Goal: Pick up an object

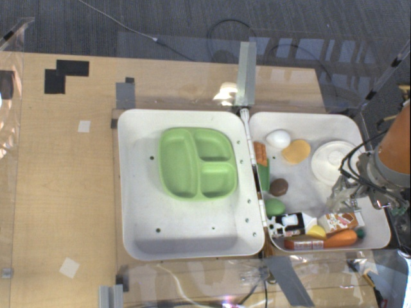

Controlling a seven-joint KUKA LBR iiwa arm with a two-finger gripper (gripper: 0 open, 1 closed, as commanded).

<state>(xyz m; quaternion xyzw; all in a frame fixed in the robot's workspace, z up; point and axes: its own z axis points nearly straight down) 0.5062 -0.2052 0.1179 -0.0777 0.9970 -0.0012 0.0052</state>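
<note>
My gripper [343, 203] hangs over the right part of the right bin [359, 128], just above a small orange-and-white carton [338, 222]. Its fingers stand apart with nothing between them. Below the carton lies an orange carrot [340, 239], with a red bar [304, 243] and a yellow piece [315, 231] to its left. A black-and-white carton [287, 223], a green piece [275, 206] and a brown ball [278, 187] lie along the bin's left side. Farther back sit a white egg [278, 138], a tan disc [296, 151] and a white bowl [332, 161].
The left bin [138, 191] holds a green divided tray [197, 163]. A thin orange-red piece [259, 154] lies against the wall between the two bins. A grey post [245, 72] stands behind the bins. The arm's cables run near the right bin's right rim.
</note>
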